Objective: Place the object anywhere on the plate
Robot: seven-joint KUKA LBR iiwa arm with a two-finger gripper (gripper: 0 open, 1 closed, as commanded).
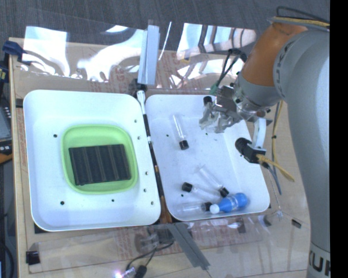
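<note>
A green plate (96, 138) lies in the left bin (40, 114), with a dark ridged insert (98, 163) on it. In the right bin (249, 181) a clear tube with a black cap (179, 130) lies near the upper left. More clear tubes (210, 180) and a small blue-capped bottle (232, 202) cluster at the front. My gripper (216, 120) hangs over the upper part of the right bin, to the right of the single tube and apart from it. Nothing shows in its grasp.
A loose black cap (187, 186) lies beside the front tubes. The grey arm (296, 68) with its orange band covers the right bin's far right corner. A metal bar (148, 54) stands behind the divide between the bins.
</note>
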